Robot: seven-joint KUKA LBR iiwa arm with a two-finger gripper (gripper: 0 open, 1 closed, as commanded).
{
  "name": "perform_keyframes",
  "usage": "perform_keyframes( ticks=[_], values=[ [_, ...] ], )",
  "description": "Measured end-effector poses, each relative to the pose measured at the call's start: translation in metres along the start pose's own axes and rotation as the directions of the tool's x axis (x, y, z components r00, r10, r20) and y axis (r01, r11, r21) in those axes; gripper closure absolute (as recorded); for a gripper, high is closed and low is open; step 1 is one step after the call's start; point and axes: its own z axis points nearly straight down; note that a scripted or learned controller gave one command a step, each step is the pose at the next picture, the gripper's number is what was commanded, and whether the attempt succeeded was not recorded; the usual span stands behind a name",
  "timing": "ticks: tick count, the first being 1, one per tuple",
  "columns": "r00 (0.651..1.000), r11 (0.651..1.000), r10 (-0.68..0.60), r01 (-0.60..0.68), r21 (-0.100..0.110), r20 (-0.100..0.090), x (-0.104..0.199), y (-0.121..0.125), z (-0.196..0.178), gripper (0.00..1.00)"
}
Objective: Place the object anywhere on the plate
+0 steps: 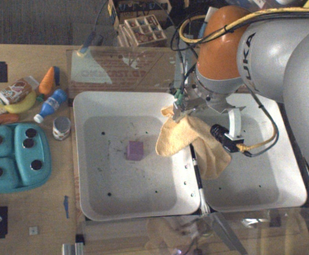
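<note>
My gripper (179, 108) hangs over the divider between the two bins, at the upper right corner of the left bin (88, 122). It is shut on the top corner of a yellow cloth (182, 138). The cloth hangs down from the fingers and drapes across the divider, part over the left bin and part over the right bin (282, 187). A small purple block (135, 150) lies flat on the left bin's floor, to the left of the cloth and apart from it.
On the bench left of the bins lie a teal moulded tray (14, 155), a small can (62, 127), a blue bottle (51, 105), a banana (20, 104) and a carrot (48, 79). A wooden crate (144, 30) stands behind. A yellow cable (255, 145) loops beside the wrist.
</note>
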Motion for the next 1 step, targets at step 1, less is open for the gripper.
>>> perform_keyframes(
  ticks=[1],
  values=[
    [0.997,0.997,-0.072,0.072,-0.004,0.003,-0.0692,0.0188,0.0047,1.0]
  ],
)
